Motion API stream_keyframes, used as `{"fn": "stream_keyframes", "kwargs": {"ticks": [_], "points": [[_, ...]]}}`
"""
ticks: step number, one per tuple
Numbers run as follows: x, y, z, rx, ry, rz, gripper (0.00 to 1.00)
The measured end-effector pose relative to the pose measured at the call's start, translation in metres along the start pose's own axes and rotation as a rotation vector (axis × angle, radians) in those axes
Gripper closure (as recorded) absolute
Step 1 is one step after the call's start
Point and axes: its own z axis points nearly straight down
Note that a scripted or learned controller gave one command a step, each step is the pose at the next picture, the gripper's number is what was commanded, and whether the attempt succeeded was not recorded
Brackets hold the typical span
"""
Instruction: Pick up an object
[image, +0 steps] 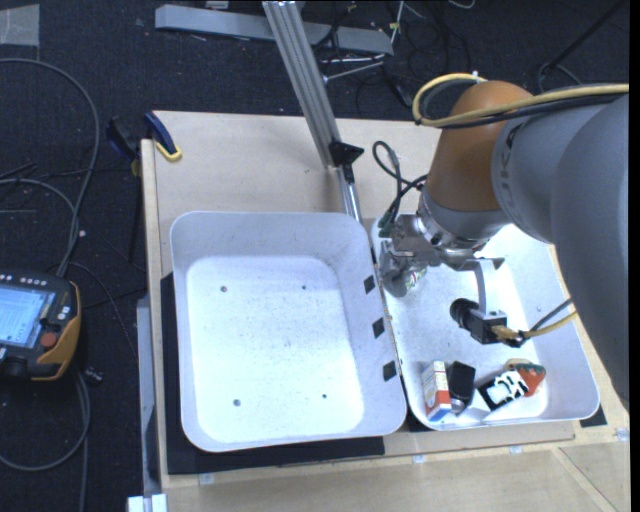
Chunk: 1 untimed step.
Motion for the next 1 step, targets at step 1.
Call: {"fn": "stream_keyframes", "kwargs": {"ticks": [1], "points": [[0.0863, -0.0003, 0.0004, 0.0, 0.0, -0.001, 1.0]]}}
